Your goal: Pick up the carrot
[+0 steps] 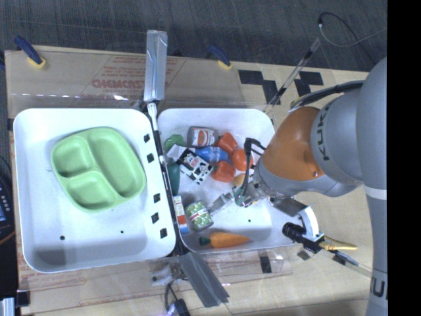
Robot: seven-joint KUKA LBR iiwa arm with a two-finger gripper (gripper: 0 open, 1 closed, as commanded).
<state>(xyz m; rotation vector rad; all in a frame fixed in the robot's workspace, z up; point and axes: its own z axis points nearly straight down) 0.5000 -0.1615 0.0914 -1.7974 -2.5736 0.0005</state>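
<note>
The carrot (pixel 224 240), orange with a green top at its left end, lies flat along the front wall of the right bin (pixel 260 232). My gripper (pixel 222 203) hangs low over the middle of that bin, pointing left from the orange-banded wrist. It sits above and slightly behind the carrot, apart from it, with its tip close to a green patterned block (pixel 198 216). Nothing is visibly held.
Behind the gripper the right bin holds a can (pixel 201 137), red-orange toys (pixel 227 143), a blue bottle (pixel 212 155), a black-and-white block (pixel 195 165) and green pieces (pixel 173 142). A green divided plate (pixel 99 168) lies in the left bin (pixel 33 236).
</note>
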